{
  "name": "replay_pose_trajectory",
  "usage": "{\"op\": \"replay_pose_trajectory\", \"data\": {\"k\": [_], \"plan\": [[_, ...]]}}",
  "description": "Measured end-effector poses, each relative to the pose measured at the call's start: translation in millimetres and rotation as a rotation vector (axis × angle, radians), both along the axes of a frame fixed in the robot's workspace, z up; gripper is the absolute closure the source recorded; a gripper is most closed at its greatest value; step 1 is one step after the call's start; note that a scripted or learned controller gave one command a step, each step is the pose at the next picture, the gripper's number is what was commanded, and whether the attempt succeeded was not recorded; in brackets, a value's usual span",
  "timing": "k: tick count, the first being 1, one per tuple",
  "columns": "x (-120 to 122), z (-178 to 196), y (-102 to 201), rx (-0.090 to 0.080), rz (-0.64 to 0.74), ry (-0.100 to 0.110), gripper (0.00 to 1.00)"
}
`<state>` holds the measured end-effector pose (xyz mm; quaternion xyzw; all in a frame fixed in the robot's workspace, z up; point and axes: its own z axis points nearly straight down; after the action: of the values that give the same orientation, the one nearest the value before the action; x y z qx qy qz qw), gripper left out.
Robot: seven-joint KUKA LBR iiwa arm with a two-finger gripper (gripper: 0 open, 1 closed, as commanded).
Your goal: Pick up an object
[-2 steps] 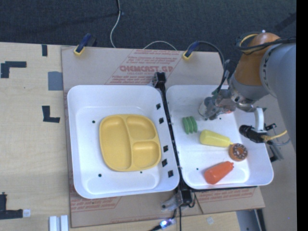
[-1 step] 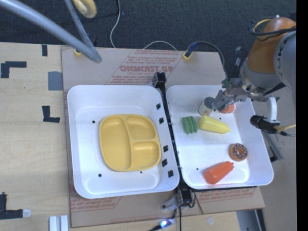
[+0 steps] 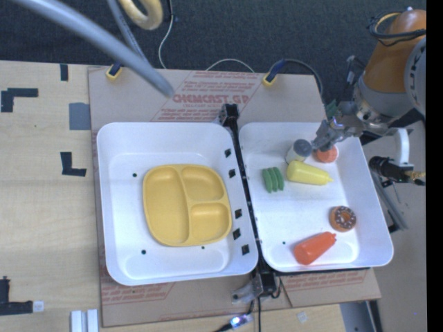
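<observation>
The right bin (image 3: 367, 251) holds a green ridged toy (image 3: 273, 179), a yellow corn-like piece (image 3: 309, 174), a small orange round piece (image 3: 327, 155), a brown doughnut (image 3: 342, 218) and an orange-red carrot shape (image 3: 315, 247). My gripper (image 3: 324, 140) hangs over the bin's upper part, right above the orange round piece and the yellow piece's far end. A grey round part (image 3: 302, 147) shows beside it. Nothing is visibly held.
The left bin (image 3: 114, 185) carries a yellow divided plate (image 3: 187, 204). A black divider (image 3: 239, 192) runs between the bins. Cables (image 3: 294, 66) lie on the cardboard behind them. The grey and orange arm (image 3: 398, 61) stands at the right.
</observation>
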<state>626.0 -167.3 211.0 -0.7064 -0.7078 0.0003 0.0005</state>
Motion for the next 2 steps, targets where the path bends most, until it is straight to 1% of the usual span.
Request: {"op": "replay_pose_trajectory", "data": {"k": [1,2], "plan": [[-11,-11,50,0.002,0.003,0.005,1.00],[-27,-1,105,0.002,0.005,0.005,1.00]]}}
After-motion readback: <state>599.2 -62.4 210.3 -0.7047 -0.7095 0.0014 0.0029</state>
